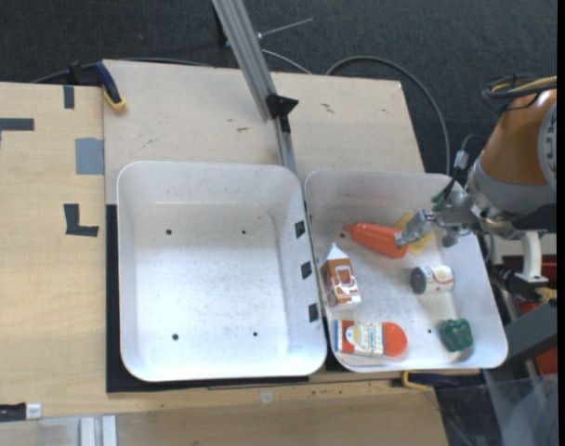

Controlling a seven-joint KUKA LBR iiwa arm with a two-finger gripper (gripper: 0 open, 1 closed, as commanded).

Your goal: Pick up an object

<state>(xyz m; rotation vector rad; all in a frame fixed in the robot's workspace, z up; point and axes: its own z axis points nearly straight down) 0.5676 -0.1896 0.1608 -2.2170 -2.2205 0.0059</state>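
Two shallow white plastic bins sit side by side on a pale wooden bench (41, 277), the left bin (134, 249) and the right bin (375, 193) meeting along a seam near the middle of the view. The grey arm with its orange band (517, 151) comes in from three o'clock, and its two-finger gripper (418, 234) hangs low over the upper part of the right bin, at about one o'clock from that bin's centre. Whether its fingers are apart or closed cannot be told from this slant, and nothing can be made out between them. An orange carrot-shaped toy (375, 238) lies flat with its broad end toward the gripper, its right tip just beside or under the gripper; contact cannot be judged. A small yellow piece (415, 221) shows right at the gripper, partly hidden. At five o'clock from the gripper lies a small pale bottle with a dark cap (432, 279), on its side. At nine o'clock in the bin, near the seam, lies a small brown and white carton (340, 282). At six o'clock, against the near wall, lies a red and white rounded package (372, 339), and at four o'clock, in the near right corner, a dark green chunky object (455, 334). A grey metal pole (255, 59) slants down from twelve o'clock to the seam.
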